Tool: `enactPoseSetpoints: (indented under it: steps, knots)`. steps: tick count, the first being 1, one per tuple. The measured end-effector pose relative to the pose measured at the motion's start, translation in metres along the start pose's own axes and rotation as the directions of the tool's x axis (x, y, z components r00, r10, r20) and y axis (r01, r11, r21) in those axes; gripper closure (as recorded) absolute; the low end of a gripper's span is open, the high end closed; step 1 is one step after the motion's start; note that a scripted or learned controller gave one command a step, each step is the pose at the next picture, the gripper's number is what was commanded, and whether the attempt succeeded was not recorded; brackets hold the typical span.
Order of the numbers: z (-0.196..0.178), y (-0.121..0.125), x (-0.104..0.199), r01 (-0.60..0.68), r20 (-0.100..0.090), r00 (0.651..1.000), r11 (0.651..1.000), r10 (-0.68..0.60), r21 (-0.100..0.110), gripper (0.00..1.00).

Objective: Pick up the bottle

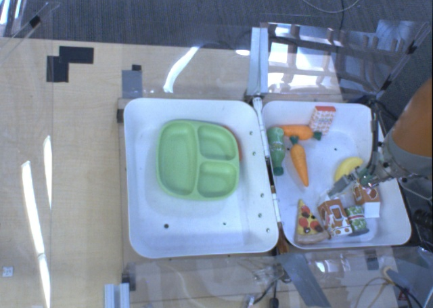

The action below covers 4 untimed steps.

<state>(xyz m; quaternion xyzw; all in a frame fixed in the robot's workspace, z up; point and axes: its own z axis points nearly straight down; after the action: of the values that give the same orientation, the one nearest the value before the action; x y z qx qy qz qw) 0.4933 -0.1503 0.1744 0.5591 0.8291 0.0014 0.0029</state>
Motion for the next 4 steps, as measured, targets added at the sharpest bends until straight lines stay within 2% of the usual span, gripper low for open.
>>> enactPoseSetpoints:
  steps: [1,2,3,4]
  knots:
    - [0.079,0.015,0.048,0.003,0.0,1.0,1.0,-0.003,-0.001,0.0]
    - [-0.012,0.104,0.048,0.133,0.0,0.991,0.991,-0.133,-0.002,0.0]
    - [-0.011,0.024,0.072,0.124,-0.001,0.992,0.992,-0.124,0.001,0.0]
    - [0.07,0.004,0.022,0.138,0.003,0.99,0.99,-0.138,-0.002,0.0]
